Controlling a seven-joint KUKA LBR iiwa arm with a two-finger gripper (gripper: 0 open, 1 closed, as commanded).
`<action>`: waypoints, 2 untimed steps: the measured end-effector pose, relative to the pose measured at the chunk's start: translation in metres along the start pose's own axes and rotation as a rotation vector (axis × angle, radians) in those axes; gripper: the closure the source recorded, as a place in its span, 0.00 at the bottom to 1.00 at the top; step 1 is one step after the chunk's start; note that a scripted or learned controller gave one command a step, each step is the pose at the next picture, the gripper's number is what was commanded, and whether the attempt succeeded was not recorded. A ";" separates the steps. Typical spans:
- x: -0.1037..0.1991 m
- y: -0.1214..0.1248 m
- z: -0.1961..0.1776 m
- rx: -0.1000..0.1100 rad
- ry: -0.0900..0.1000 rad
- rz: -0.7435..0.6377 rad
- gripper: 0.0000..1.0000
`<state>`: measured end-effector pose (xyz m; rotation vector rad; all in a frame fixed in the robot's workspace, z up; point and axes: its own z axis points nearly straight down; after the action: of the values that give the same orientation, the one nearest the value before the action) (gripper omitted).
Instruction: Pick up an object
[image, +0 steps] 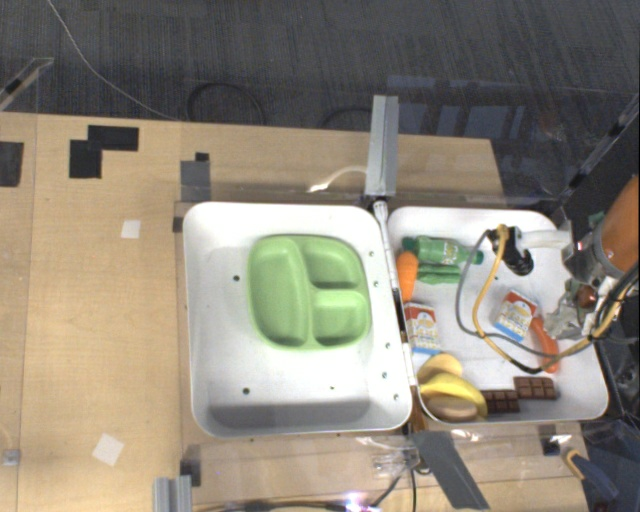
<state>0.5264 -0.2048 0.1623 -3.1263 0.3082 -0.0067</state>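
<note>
- The pincer (572, 318) hangs at the right edge of the right bin (600, 405), low over its far side; whether it is open or shut I cannot tell, and nothing shows clearly in its hold
- Just beside it lie a small carton (514, 316) and an orange strip (546, 344), with a yellow cable (468, 300) looping past them
- I judge the step to be the reach down for a grasp, nothing lifted yet
- The next move calls for settling on one item, likely the carton, without snagging the cable
- Further out: chocolate bar (536, 388), bananas (450, 388), carrot (407, 275), green bottle (440, 250)
- The left bin (215, 300) holds a green tray (306, 290)
</note>
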 end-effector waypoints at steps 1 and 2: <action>0.062 -0.013 -0.052 0.001 0.003 0.022 1.00; 0.006 0.001 0.074 -0.001 0.005 0.005 1.00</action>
<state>0.5326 -0.2066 0.0886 -3.1271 0.3155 -0.0137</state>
